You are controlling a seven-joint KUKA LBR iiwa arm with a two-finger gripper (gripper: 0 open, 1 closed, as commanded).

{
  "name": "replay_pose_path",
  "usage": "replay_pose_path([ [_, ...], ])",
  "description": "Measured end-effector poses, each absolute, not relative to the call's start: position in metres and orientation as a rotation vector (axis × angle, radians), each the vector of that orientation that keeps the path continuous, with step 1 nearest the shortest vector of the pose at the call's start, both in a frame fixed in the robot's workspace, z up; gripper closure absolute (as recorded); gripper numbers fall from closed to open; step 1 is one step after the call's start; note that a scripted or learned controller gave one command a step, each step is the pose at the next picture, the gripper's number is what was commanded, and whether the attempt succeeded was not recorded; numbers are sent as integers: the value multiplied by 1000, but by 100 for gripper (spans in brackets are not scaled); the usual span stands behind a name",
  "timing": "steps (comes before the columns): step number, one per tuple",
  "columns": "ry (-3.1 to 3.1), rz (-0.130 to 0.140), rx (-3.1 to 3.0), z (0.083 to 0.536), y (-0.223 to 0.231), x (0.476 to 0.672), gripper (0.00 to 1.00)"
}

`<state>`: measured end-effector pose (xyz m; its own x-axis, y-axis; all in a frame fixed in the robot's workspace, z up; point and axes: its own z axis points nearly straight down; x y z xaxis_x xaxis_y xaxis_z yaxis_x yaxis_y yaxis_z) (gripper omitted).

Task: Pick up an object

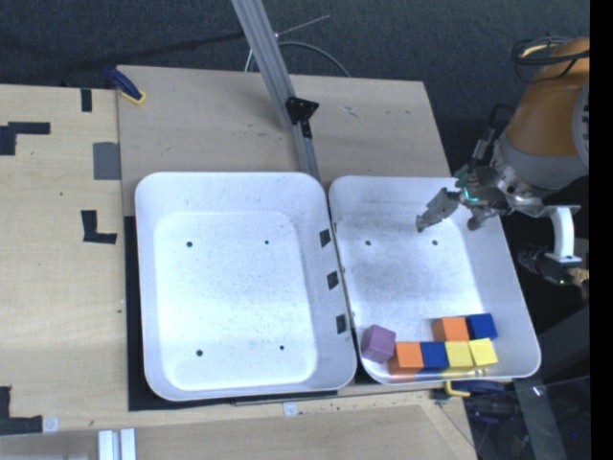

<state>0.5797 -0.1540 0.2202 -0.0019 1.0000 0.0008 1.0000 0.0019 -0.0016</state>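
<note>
Several small blocks lie along the near edge of the right bin (383, 209): a purple block (379, 341), an orange block (409, 355), a blue block (434, 354), a yellow block (460, 355), a second yellow block (484, 352), a second orange block (450, 330) and a second blue block (481, 326). My gripper (452, 211) hangs over the far right part of that bin, well away from the blocks. Its two fingers are spread apart with nothing between them.
The left bin (153, 199) sits beside the right one. A slanted metal pole (263, 46) crosses the bench behind the bins. The wooden bench top (192, 113) lies around them. My arm's orange band (556, 56) is at the right edge.
</note>
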Motion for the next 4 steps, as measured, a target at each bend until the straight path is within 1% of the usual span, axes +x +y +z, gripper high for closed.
replay_pose_path([
  [1, -2220, 8, -2213, 128, -129, 597, 0],
  [2, -2223, 4, -2212, 89, -87, 612, 0],
  [3, -2228, -7, -2218, 196, -42, 570, 0],
  [4, -2227, 0, -2211, 191, 12, 568, 0],
])
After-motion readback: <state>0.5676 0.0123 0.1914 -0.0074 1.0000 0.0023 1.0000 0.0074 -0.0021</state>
